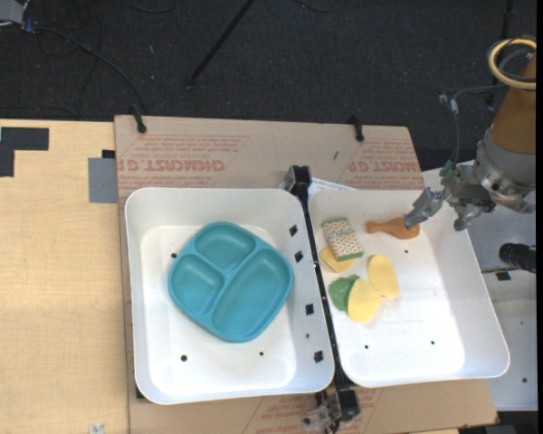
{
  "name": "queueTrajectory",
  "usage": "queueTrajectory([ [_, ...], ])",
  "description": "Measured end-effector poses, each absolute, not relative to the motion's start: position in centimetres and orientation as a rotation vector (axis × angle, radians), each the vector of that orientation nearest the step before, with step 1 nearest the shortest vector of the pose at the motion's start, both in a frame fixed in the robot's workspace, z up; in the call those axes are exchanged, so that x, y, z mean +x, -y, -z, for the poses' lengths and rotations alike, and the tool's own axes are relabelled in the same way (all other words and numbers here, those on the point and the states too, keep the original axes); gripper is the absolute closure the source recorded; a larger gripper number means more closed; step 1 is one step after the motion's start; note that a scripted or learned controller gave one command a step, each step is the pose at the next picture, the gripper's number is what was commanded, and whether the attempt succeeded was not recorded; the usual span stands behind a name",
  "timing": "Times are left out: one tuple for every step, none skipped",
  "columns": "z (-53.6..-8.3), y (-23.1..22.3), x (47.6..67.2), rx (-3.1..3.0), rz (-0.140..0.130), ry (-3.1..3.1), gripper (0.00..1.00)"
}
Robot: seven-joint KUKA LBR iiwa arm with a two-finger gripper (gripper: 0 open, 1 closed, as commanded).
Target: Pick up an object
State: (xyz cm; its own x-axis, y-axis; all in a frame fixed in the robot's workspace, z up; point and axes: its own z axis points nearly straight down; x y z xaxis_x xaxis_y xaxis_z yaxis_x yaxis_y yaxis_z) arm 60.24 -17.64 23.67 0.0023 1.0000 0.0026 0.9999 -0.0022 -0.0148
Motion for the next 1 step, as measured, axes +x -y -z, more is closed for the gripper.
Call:
queueTrajectory([
  [-24.48, 17.62, 60.49, -2.221, -0.001, 2.221, 0.0],
])
